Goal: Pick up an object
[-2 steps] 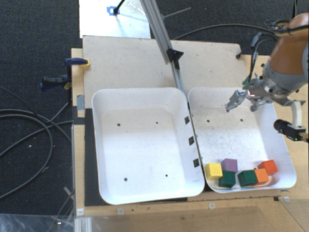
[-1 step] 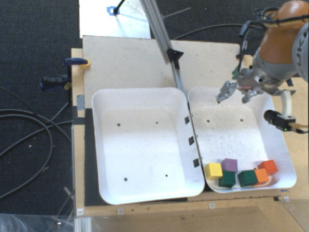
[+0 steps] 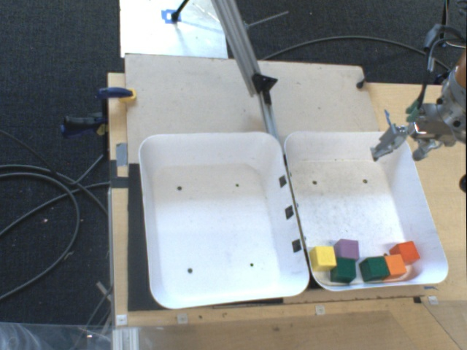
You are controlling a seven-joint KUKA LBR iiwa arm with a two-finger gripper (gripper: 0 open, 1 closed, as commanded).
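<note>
Low in the frame, blocks cluster along the right bin's (image 3: pixel 427 217) bottom edge: yellow (image 3: pixel 323 257), purple (image 3: pixel 346 249), two green (image 3: pixel 343 270) (image 3: pixel 373 268), two orange (image 3: pixel 395 265) (image 3: pixel 406 251). The gripper (image 3: pixel 403 145) hangs spread over that bin's upper right rim, pinching nothing. The left bin (image 3: pixel 157 217) lies alongside.

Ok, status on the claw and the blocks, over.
Claw above right bin's far corner, nothing between its fingers. Blocks clustered at near edge, untouched. Nothing in the way.
</note>
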